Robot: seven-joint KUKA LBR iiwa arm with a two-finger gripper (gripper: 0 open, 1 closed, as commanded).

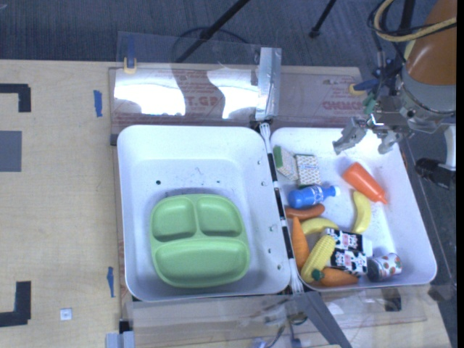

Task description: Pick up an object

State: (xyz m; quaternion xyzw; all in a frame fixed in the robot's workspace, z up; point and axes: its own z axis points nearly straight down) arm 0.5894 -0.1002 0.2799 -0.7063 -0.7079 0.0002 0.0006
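My gripper (367, 141) hangs over the far right part of the right bin (415, 216), its two grey fingers spread open with nothing between them. Just below it lies an orange carrot-shaped toy (365, 182). Further down are a yellow banana (361, 212), a blue bottle (311, 194), a patterned card (307, 169), a corn cob (319, 257), more orange carrots (299, 241) and a black-and-white box (350, 252).
The left bin (138, 158) holds a green divided tray (199, 240). A clear plastic panel and a taped metal post (267, 82) stand behind the bins. A small round toy (390, 264) sits at the right bin's near corner.
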